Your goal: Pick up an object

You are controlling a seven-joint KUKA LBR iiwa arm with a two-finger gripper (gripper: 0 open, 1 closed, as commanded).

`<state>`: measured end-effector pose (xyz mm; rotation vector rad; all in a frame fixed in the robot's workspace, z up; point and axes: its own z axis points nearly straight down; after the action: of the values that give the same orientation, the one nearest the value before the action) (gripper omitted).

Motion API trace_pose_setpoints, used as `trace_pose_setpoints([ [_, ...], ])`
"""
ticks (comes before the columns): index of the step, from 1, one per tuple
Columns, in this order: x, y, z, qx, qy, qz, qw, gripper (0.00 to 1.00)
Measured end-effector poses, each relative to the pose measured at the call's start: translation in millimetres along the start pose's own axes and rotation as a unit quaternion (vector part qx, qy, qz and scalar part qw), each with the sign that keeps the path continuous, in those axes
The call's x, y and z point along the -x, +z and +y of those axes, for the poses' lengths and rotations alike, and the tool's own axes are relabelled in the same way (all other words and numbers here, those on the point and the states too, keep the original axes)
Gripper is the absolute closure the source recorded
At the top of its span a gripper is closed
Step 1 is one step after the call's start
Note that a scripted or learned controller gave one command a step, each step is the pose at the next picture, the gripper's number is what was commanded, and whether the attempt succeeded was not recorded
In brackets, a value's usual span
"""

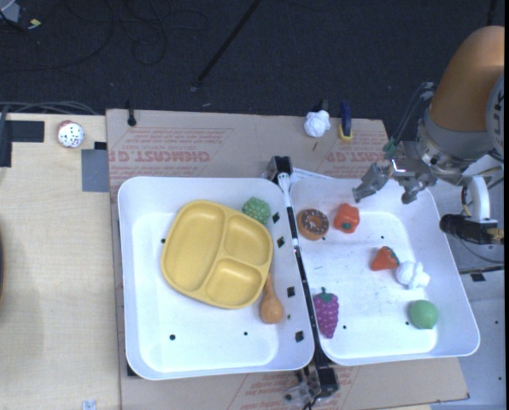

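In the right bin (pixel 459 331) lie a chocolate donut (pixel 313 223), a red-orange pepper (pixel 347 218), a red strawberry (pixel 384 259), a white garlic bulb (pixel 412 273), a green lime (pixel 423 313) and purple grapes (pixel 326 311). The left bin (pixel 143 331) holds a yellow divided plate (pixel 219 253), a green broccoli piece (pixel 256 209) and a tan pear (pixel 271 306). My gripper (pixel 388 191) hovers over the right bin's far edge, just up and right of the pepper. Its fingers are spread open and hold nothing.
A white object (pixel 317 124) and a blue-and-yellow item (pixel 346 122) sit on the cardboard behind the bins. A small spotted ball (pixel 70 134) rests on the wooden bench at far left. A black clip (pixel 282 167) stands at the top of the wall between the bins.
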<state>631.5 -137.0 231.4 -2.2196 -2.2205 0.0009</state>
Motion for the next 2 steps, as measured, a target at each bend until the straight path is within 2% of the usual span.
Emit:
trace_pose_setpoints([
  [1, -68.1, -206.3, -60.2, 0.009, -0.003, 0.000, 1.0000, 0.00],
  [2, -66.5, -205.0, -59.1, 0.000, -0.002, -0.001, 1.0000, 1.00],
])
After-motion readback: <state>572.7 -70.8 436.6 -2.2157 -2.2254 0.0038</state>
